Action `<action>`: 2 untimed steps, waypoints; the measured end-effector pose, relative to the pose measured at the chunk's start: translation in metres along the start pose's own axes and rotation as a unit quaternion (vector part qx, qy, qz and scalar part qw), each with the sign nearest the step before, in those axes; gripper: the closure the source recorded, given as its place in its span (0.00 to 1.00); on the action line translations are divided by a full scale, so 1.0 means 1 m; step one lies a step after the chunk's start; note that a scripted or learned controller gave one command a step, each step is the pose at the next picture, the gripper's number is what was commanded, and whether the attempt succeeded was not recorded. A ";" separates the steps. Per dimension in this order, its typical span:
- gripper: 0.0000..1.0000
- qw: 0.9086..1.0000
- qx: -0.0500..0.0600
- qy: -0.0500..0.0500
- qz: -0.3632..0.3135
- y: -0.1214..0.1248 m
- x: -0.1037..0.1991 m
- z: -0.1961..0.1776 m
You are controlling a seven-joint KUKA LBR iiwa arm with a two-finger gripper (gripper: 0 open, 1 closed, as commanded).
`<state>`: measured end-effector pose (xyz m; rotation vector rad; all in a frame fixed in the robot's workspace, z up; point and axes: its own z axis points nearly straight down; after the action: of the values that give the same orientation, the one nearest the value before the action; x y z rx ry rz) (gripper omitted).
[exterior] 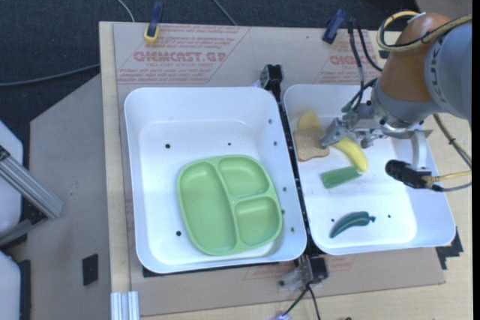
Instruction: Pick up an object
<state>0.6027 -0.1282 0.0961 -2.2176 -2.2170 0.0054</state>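
Grey arm [450, 64] with an orange band and a metal gripper [352, 133]

The arm has a rounded grey body, smooth and a little shiny, and a wide orange band [409, 60] wraps around it above the wrist. Under the band there is a lighter grey ring, and then the gripper made of silver-grey metal parts with angular shapes. Black cables [358, 60] and one yellow cable [390, 20] run in loops along the arm. A small black part [405, 173] with a thin yellow wire sticks out near the wrist.
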 end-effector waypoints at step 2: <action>1.00 1.000 -0.008 -0.002 0.000 0.004 -0.001 -0.004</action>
<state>0.6065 -0.1297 0.1005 -2.2291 -2.2264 -0.0071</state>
